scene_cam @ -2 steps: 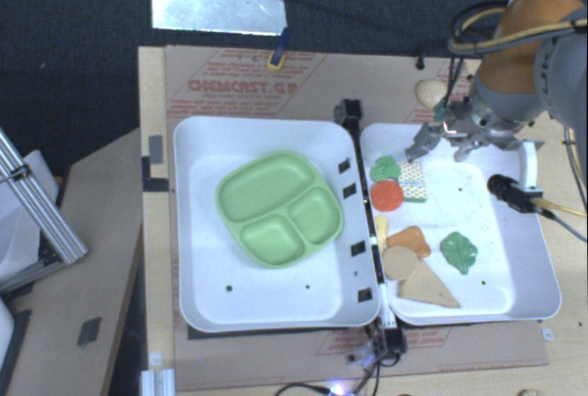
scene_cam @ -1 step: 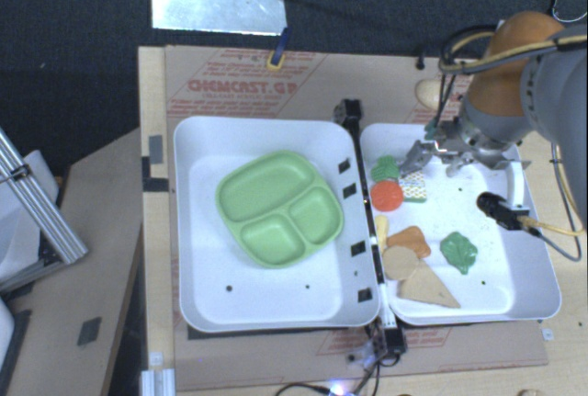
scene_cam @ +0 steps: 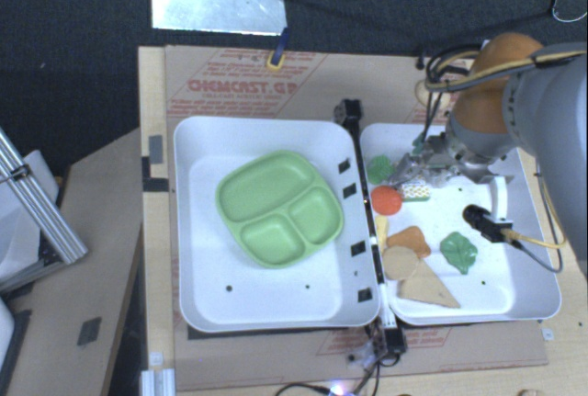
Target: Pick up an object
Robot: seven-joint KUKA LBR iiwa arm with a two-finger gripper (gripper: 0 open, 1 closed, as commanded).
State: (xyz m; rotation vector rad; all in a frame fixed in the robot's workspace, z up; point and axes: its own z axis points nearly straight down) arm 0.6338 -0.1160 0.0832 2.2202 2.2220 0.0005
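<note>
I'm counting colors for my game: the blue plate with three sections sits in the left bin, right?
Not quite. The plate is green, not blue, as the camera view shows. It does have three sections and it does sit in the left bin.

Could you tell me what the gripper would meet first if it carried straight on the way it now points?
Probably the small pale speckled piece just below the gripper, beside the red ball; depth is unclear.

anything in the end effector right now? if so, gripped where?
Cannot tell. The end effector sits low in the right bin, near the green toy and red ball, but nothing is visibly between its tips.
</note>
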